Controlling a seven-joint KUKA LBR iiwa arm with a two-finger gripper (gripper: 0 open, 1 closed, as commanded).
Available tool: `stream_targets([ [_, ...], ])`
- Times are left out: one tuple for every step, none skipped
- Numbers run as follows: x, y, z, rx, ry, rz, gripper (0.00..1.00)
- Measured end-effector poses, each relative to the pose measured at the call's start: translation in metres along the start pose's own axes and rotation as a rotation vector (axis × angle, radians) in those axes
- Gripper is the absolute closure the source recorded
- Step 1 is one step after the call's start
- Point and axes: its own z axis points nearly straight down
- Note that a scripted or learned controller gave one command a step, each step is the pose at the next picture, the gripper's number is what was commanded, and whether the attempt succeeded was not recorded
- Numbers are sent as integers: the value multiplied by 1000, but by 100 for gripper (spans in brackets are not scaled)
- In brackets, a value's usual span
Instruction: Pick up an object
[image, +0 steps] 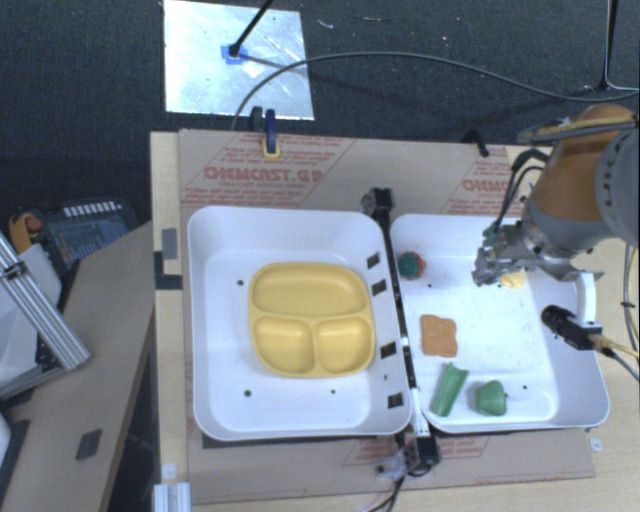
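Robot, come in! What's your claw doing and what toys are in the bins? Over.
End effector low over right bin, beside small yellow piece. Nothing seen held. Orange slab, two green pieces, round toy lie apart. Yellow tray in left bin.

One camera sits fixed above the bench (300, 150), looking down at a slant, far enough back to take in both bins and some floor beyond.

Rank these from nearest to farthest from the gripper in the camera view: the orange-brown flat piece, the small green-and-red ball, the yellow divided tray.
1. Small green-and-red ball, left of the gripper, right bin.
2. Orange-brown flat piece, below-left, bin middle; only slightly farther.
3. Yellow divided tray, left bin.
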Motion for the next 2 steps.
stream_targets([
  [-6,6,-63,-3,-1,-5,100],
  [-7,7,-87,2,1,-6,100],
])
